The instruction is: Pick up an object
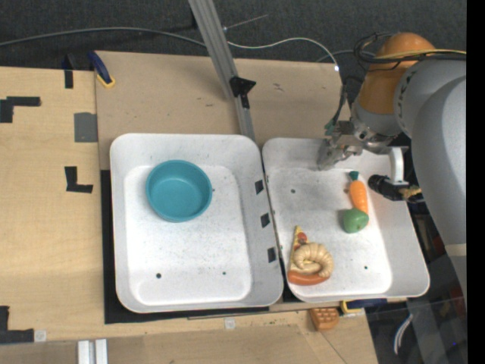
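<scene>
A toy carrot, orange with a green top, lies in the right bin near its right side. A toy shrimp on a red base rests near that bin's front left. A teal bowl sits in the left bin. My gripper hangs over the back edge of the right bin, above and left of the carrot, with nothing seen between its fingers.
A slanted metal pole rises behind the bins. Cables run across the bench's back. The grey arm covers the bench's right side. An orange clip sits at the front edge.
</scene>
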{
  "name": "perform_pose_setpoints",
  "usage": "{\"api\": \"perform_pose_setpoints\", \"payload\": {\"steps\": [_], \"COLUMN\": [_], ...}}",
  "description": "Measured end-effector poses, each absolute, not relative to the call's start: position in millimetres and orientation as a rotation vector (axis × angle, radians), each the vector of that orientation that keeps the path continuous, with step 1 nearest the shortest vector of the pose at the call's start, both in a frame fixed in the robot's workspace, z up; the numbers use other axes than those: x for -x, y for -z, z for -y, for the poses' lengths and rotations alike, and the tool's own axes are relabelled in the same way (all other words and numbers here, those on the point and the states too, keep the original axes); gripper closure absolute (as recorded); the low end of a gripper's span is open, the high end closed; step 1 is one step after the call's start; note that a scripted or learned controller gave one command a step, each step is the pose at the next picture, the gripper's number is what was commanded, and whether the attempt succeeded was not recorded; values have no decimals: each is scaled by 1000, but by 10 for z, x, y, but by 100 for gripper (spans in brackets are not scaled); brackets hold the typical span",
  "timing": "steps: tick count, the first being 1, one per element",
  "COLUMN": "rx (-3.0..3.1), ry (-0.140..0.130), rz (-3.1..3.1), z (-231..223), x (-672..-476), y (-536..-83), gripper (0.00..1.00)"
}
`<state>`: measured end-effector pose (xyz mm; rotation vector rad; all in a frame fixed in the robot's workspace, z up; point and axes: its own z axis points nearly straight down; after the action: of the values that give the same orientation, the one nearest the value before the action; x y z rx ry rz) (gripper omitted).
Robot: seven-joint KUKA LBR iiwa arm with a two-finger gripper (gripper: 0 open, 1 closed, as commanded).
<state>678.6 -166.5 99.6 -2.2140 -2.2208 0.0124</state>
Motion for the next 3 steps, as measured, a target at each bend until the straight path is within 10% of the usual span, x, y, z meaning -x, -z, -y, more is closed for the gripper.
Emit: {"api": "perform_pose_setpoints", "payload": {"steps": [3], "rx": [2222], "ry": [4], "rz": [2227], "z": [1690], "x": [-6805], "y": [-2522], "gripper": [100]}}
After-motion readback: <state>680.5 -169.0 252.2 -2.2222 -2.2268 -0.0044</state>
